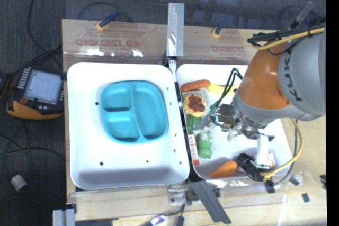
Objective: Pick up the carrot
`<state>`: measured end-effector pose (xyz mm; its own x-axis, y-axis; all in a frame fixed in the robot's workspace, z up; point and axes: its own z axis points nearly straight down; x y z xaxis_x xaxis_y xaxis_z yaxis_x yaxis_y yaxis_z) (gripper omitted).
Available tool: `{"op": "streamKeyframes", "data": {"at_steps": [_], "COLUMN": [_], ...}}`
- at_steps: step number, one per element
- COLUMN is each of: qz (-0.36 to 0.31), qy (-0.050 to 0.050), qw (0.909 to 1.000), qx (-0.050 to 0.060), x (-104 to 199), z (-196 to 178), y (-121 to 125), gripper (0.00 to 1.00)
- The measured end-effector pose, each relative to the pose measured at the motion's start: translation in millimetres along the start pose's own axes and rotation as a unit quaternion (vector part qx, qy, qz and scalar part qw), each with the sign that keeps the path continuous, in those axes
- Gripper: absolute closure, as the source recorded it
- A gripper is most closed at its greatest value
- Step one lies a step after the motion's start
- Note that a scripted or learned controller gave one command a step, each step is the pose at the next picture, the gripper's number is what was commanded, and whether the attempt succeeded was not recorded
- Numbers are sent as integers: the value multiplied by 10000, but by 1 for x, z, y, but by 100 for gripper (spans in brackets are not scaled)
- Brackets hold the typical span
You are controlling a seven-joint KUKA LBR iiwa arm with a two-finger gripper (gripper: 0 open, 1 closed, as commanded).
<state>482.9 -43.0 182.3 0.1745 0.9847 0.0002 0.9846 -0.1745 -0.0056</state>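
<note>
The carrot (224, 169) lay at the near end of the right bin (279, 137), tip pointing toward the divider, close against the front wall. It was well lit and nothing rested on it. That made it an easy target from above, though the wall beside it left little room on that side.

The gripper (226, 123) hung over the middle of the same bin, clearly farther back than the carrot and apart from it. It sat just beside a green bottle (204, 143) and a flat pizza slice (196, 103). Whether it was open or shut could not be told, as the orange-banded wrist hid most of it from the camera. Nothing could be seen in its hold.

A sausage (195, 84) lay at the far end of the bin, with something yellow (217, 90) next to it. These were crowded along the divider, away from the carrot, so they seemed unlikely to get in the way.

The left bin (85, 114) held only a blue plate (135, 111) and played no part here.

By my reading, the pick had not begun. The arm would need to come toward the front wall, centre over the carrot and turn across its length before descending. The likely risk was clipping the wall, or pinching the thin tip rather than the thick body.
</note>
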Motion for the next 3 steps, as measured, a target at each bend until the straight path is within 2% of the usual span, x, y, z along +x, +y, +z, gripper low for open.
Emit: {"op": "streamKeyframes", "data": {"at_steps": [1,2,3], "qz": [5,1075,1076], "qy": [1,-19,-20], "qw": [10000,9942,9942], "qx": [18,-15,-14], "x": [-1,-68,-68], "z": [-8,-62,-62], "y": [0,12,12], "gripper": [100,100,0]}}
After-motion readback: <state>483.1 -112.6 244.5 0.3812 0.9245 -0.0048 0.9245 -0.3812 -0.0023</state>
